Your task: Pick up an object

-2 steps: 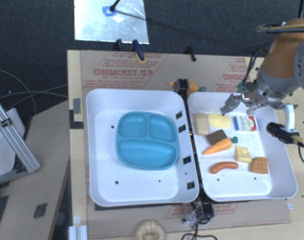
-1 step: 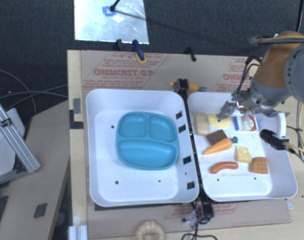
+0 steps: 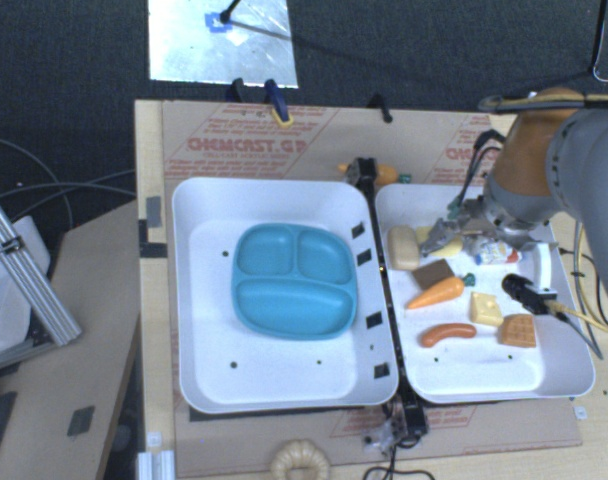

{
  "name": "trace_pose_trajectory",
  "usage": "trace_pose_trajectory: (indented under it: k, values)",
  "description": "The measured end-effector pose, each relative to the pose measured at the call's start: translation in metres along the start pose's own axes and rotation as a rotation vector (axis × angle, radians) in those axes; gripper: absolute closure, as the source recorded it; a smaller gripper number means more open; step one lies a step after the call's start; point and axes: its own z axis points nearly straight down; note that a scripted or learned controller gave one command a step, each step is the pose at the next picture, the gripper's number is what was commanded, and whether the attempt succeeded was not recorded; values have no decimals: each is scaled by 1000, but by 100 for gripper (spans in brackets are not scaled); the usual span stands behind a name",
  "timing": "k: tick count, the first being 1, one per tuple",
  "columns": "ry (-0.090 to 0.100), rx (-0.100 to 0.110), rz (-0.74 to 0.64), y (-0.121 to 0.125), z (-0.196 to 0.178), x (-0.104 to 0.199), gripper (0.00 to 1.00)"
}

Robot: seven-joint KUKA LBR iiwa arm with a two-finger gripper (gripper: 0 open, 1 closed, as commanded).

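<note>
My gripper (image 3: 442, 236) hangs low over the back left part of the right bin (image 3: 564, 368), and the arm comes in from the right. Just left of it lies a cream bread-like piece (image 3: 404, 247). Under its tip a yellow piece (image 3: 451, 252) shows in part. In front of it lie a brown block (image 3: 434, 272) and an orange carrot (image 3: 439, 292). Nearer the front are a reddish sausage (image 3: 447, 334), a pale yellow block (image 3: 486, 308) and a waffle (image 3: 517, 330). Nothing shows in the gripper's grasp.
The left bin (image 3: 204, 268) holds a blue divided plate (image 3: 292, 279). A small multicoloured item (image 3: 492, 255) lies beside the wrist in the right bin. The wall between the two bins (image 3: 379, 288) runs just left of the bread piece.
</note>
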Motion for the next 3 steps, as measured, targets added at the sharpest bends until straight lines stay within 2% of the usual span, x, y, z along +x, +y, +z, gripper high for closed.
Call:
trace_pose_trajectory:
  k: [1,2,3]
  values:
    - [-1,-4,1,1,-13,0,100]
    - [-1,-5,-3,-3,-59,5,100]
    - [-2,-8,-3,-2,-125,6,100]
